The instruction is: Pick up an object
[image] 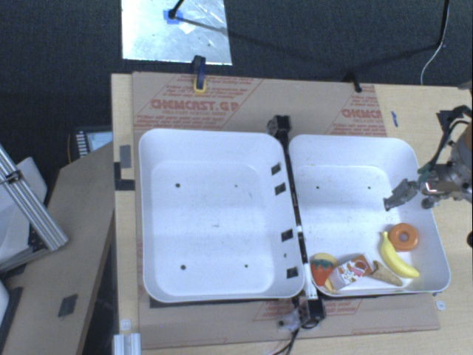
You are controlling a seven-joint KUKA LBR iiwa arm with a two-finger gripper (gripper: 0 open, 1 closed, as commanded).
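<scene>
arm [457, 170] cut off at right edge, gripper [403, 194] blurred, small

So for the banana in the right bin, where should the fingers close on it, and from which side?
Grip the banana across its middle, coming straight down from above. It lies flat and curved, and the mid-section looks the most exposed. The orange ring sits against its upper end and the cone-shaped toy lies close by its lower end, so the ends look crowded.

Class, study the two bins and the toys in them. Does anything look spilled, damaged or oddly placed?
Nothing looks spilled or broken. The toys are simply bunched in the right bin's near corner: a banana, an orange ring, a red-and-white packet and a tomato-like piece. The gripper hangs above them.
</scene>
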